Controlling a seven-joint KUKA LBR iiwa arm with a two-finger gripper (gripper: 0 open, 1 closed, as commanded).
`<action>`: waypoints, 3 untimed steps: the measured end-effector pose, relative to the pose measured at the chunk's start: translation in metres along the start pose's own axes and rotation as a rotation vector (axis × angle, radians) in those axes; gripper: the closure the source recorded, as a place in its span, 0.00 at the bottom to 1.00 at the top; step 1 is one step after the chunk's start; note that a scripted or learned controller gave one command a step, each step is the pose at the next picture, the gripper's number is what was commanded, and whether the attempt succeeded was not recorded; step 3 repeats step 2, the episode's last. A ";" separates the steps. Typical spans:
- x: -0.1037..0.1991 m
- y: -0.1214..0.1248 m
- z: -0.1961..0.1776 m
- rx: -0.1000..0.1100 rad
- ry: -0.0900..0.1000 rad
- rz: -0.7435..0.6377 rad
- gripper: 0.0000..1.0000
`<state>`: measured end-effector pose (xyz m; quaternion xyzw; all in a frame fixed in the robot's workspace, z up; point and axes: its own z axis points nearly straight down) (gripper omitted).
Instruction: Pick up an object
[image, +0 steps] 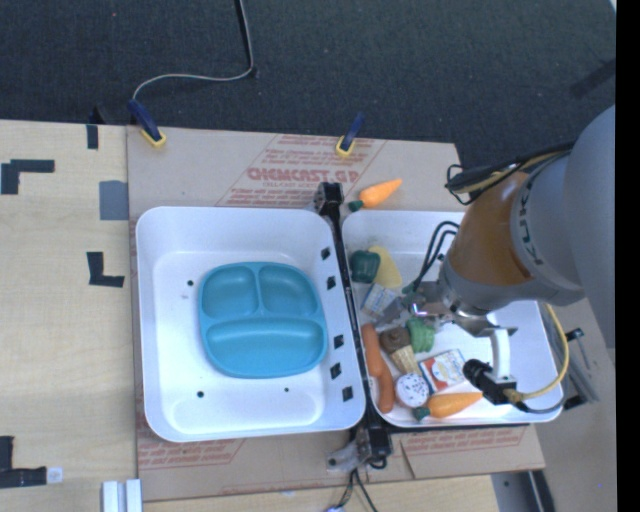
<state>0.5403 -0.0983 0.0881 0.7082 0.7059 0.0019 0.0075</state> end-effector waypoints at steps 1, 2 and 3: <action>0.001 0.000 -0.009 0.004 0.002 -0.001 1.00; 0.079 0.030 -0.097 0.014 0.009 -0.006 1.00; 0.079 0.030 -0.097 0.014 0.009 -0.006 1.00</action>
